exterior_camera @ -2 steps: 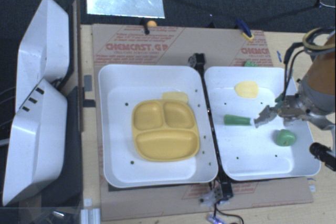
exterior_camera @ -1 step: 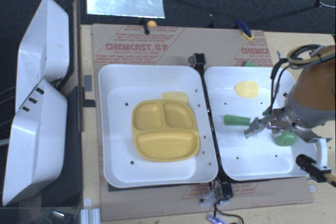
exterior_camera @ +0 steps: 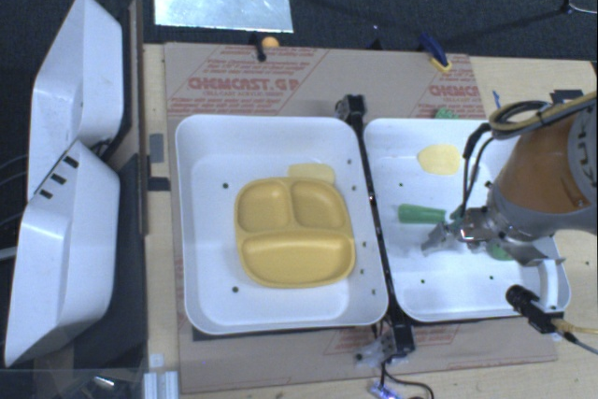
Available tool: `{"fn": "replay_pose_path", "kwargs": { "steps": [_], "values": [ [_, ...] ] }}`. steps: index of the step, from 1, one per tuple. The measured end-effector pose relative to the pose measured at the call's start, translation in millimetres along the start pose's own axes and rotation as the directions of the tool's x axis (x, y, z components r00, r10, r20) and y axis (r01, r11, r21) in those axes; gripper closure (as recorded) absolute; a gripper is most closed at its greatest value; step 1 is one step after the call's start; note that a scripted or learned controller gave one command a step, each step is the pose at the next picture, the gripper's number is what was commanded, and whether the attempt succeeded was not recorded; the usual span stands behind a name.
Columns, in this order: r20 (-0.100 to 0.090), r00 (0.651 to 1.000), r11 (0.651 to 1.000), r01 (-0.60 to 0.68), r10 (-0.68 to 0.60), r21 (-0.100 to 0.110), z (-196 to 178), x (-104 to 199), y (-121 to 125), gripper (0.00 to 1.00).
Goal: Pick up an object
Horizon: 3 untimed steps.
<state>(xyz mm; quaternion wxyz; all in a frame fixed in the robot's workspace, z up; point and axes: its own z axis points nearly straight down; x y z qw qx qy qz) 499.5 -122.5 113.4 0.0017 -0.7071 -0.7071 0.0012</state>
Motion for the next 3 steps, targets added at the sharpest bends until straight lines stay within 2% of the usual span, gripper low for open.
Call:
{"fn": "replay_pose_path", "kwargs": {
  "steps": [1,2,3],
  "values": [
    [0.000,1.000,1.000,0.000,0.000,-0.003,30,0,0,0.00],
    [0.002,1.000,1.000,0.000,0.000,-0.007,18,-1,1,1.00],
    [0.001,1.000,1.000,0.001,-0.001,-0.009,-39,7,7,1.00]
  ]
}}
